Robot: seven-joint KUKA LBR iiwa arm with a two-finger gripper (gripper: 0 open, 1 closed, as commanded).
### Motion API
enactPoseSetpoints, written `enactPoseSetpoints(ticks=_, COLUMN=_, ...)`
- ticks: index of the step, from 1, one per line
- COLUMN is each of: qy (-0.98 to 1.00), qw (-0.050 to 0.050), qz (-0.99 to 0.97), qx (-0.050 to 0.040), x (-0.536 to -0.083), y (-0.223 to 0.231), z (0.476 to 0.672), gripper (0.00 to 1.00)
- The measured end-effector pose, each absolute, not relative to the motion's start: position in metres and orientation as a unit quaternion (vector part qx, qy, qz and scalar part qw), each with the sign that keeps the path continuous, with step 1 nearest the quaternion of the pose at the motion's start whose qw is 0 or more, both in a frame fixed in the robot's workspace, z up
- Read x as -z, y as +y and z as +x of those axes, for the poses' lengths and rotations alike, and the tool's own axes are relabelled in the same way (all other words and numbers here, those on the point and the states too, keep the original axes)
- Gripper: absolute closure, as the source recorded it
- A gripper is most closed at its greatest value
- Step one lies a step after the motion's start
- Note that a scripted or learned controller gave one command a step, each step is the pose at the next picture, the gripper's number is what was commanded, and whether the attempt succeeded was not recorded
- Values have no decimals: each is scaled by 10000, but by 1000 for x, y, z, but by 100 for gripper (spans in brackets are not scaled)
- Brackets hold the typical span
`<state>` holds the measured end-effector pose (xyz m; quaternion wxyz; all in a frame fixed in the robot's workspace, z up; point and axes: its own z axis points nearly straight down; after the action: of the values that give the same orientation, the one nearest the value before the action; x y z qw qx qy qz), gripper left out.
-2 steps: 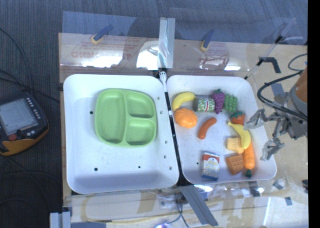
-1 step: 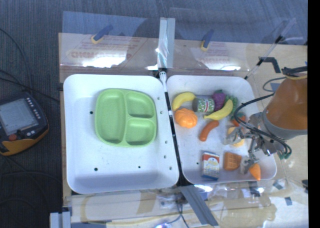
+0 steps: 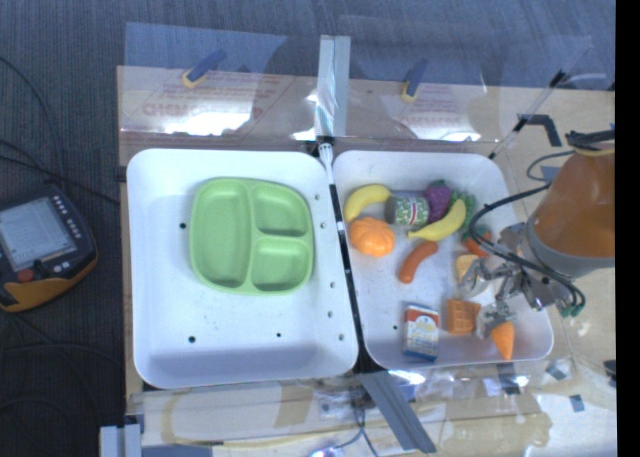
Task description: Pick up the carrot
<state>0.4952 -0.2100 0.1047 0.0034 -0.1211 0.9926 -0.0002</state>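
Left bin (image 3: 150,275) holds a green divided plate (image 3: 252,235). Right bin (image 3: 375,350): two bananas (image 3: 365,199), orange (image 3: 372,237), grapes (image 3: 438,195), can (image 3: 407,210), small carton (image 3: 422,331). Carrot (image 3: 504,339) at its near right corner, gripper (image 3: 505,290) just above it.

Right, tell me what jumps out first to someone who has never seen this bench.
The bright green divided plate sits alone in the left bin. The right bin is crowded with toy food: bananas, an orange, grapes. At that bin's right edge the arm's gripper hangs just above the carrot.
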Motion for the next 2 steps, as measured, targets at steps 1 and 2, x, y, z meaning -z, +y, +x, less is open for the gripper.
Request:
enactPoseSetpoints(ticks=1, qy=9818, qw=29, qz=-1899, qx=5, x=-171, y=-159, z=496, gripper=100)
enactPoseSetpoints(ticks=2, qy=9819, qw=12, qz=-1893, qx=-7, x=-169, y=-159, z=495, gripper=0)
